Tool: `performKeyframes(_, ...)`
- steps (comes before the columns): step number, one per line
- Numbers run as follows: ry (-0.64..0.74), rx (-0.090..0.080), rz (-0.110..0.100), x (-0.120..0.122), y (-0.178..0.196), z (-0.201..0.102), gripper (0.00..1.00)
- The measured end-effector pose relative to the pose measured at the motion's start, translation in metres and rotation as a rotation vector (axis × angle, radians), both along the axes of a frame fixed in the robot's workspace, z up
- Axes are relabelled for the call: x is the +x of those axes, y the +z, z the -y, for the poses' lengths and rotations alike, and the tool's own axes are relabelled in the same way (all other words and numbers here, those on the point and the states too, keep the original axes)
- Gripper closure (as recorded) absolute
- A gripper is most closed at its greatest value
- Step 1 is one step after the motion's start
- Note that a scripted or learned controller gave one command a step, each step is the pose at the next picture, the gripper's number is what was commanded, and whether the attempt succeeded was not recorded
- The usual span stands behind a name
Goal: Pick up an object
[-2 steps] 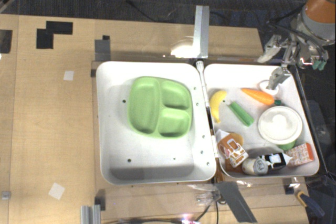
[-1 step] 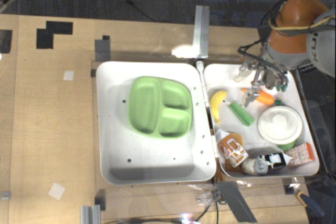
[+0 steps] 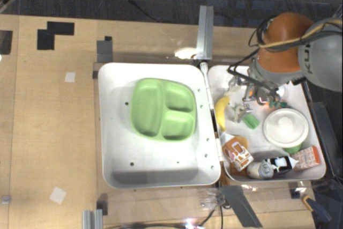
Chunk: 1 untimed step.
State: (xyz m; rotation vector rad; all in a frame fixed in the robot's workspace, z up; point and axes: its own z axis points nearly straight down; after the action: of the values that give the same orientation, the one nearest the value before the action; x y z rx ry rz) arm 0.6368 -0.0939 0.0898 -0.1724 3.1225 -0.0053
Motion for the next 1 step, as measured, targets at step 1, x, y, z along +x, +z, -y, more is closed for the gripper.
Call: performKeyframes(1, -0.031, 0.002, 0.002, -0.0517, 0.0013, -0.001, 0.0)
